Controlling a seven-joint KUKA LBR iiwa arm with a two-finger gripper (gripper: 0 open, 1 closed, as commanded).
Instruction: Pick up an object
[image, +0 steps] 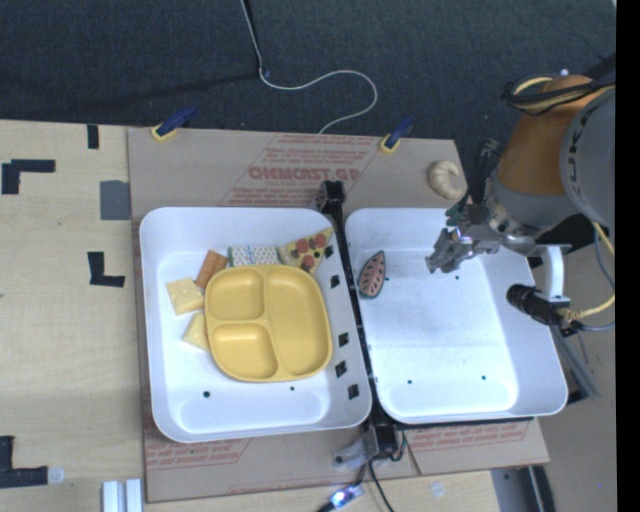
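A small brown, shell-like object (372, 274) lies near the left wall of the right bin (470, 395). My gripper (444, 257) hangs over the upper right part of that bin, well to the right of the brown object and apart from it. Nothing shows between its fingertips. In the left bin (170, 400) sits a yellow divided plate (268, 322) with several small flat pieces around it: tan squares (186, 296), an orange-brown strip (210, 267) and a patterned piece (310, 249).
A beige rounded object (447, 179) rests on the cardboard behind the right bin. A white cable (320, 85) loops across the dark floor at the back. The grey arm with its orange band (545, 140) fills the upper right.
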